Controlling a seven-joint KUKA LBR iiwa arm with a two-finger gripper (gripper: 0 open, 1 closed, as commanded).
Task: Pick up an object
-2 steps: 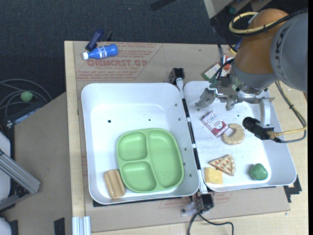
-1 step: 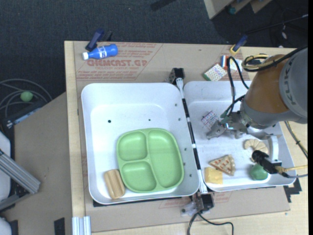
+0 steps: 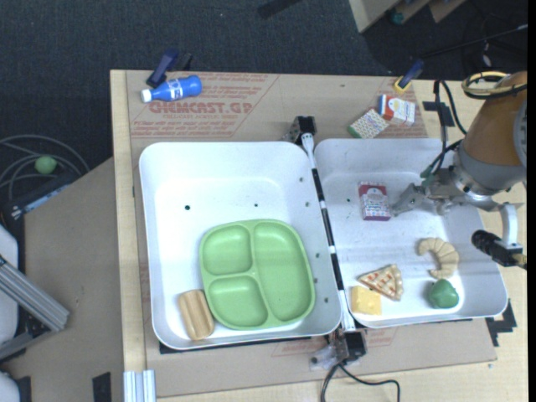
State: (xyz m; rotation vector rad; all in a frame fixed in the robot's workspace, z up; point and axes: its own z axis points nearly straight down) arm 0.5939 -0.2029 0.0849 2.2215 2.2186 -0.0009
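The right bin (image 3: pixel 368 153) holds a small red packet (image 3: pixel 373 201), a croissant (image 3: pixel 440 255), a pizza slice (image 3: pixel 382 281), a yellow cheese block (image 3: pixel 365 301) and a green vegetable (image 3: pixel 442 294). My gripper (image 3: pixel 409 198) is low over this bin, just right of the red packet and pointing at it, with the grey and orange arm (image 3: pixel 494 141) behind it. No object shows in the gripper. The left bin (image 3: pixel 167 166) carries a green divided plate (image 3: pixel 255 272) and a tan bread piece (image 3: pixel 194 313).
On the bench behind the bins lie a blue and white bottle (image 3: pixel 172 89), a checked small box (image 3: pixel 368 124) and a red and white carton (image 3: pixel 400 110). A black clamp (image 3: pixel 303 127) sits where the bins meet. Cables hang at the right.
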